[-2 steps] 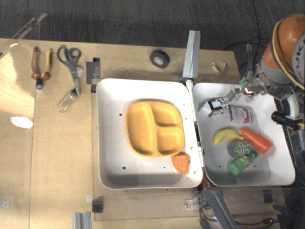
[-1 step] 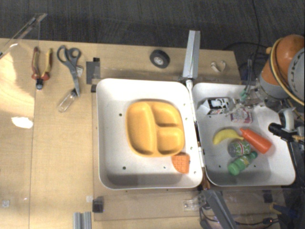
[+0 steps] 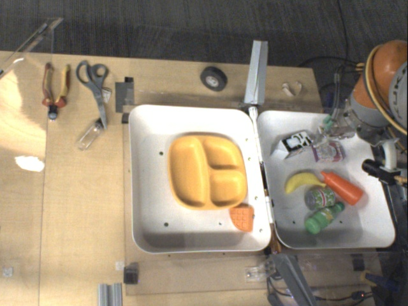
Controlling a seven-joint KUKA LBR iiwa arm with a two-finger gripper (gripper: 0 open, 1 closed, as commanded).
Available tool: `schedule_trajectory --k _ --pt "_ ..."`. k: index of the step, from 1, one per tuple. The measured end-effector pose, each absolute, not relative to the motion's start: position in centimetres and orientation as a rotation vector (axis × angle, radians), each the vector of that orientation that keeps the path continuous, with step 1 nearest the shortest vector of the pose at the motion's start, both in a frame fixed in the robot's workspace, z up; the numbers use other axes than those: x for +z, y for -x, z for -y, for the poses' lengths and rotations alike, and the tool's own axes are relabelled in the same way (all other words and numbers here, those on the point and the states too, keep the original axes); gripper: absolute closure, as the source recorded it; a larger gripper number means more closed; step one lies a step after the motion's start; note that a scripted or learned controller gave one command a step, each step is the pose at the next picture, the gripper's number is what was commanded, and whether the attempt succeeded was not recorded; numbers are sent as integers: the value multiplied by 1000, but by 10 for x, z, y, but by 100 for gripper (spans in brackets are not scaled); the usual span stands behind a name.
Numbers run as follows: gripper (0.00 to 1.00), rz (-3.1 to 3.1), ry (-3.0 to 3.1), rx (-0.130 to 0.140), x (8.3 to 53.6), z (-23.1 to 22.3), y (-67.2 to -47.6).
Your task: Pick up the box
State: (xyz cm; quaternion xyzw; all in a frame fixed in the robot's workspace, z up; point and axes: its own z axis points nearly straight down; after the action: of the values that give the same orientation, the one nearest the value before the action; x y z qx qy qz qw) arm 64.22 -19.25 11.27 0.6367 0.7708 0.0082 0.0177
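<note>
While the gripper hovers over the right bin, I can't tell its state. Box lies free near the back-left corner, just left of it. Approach step; next I'd shift left and descend.

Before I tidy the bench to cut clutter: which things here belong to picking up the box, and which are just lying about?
For the job:
box
gripper above the right bin

Lying about:
banana
carrot
can
green bottle
yellow tray
waffle
left bin
scissors
pliers
tape roll
</note>
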Motion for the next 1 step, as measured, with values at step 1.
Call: schedule_trajectory --k 1 --pt "100 -2583 -1772 7 218 152 -630"
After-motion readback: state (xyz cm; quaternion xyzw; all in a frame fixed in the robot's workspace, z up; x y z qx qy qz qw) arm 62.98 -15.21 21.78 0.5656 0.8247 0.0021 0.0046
